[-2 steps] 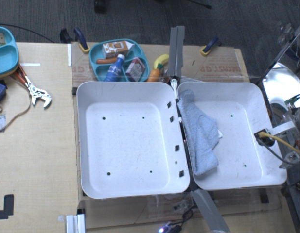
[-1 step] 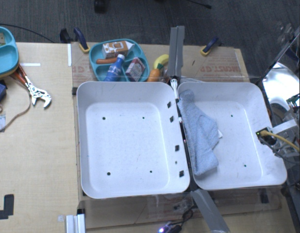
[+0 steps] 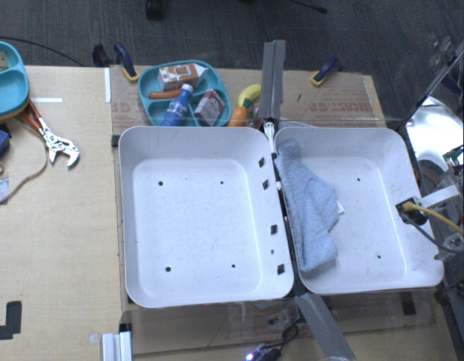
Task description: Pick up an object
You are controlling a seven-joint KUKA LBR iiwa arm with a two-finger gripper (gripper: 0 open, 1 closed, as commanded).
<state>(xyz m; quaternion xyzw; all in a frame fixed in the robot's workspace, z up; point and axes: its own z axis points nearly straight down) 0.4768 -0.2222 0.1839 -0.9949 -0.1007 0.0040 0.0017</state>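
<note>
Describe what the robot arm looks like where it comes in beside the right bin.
Little of the arm is in frame: a glossy grey, rounded casing. Below it are a white bracket-like piece and a dark stubby end with a yellowish cable trailing right. No markings are readable.

Grey cloth (image 3: 309, 209) crumpled along right bin's (image 3: 382, 277) left wall, left bin (image 3: 194, 292) beside it
</note>
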